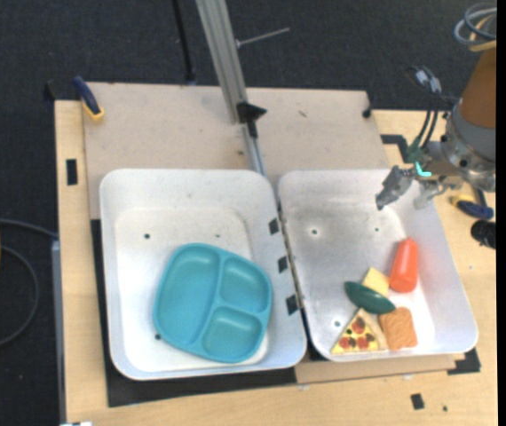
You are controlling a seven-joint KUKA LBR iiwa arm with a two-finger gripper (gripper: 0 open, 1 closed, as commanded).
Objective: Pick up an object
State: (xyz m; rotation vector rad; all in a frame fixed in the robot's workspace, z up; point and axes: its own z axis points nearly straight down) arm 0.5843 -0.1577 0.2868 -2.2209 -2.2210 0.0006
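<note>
Several toy foods lie in the near right part of the right bin (324, 211): an orange carrot-like piece (403, 265), a yellow wedge (375, 280), a dark green pod (369, 297), a pizza slice (356, 335) and a brown waffle-like piece (399, 327). My gripper (409, 192) hangs over the bin's far right edge, farther back than the orange piece. Its two grey fingers stand apart, open, with nothing between them.
The left bin (146, 202) holds a teal divided plate (214, 302). A metal rail (226, 60) slants up from between the bins at the back. A blue and yellow clamp (87, 97) sits at the board's far left corner. Cables lie at the right.
</note>
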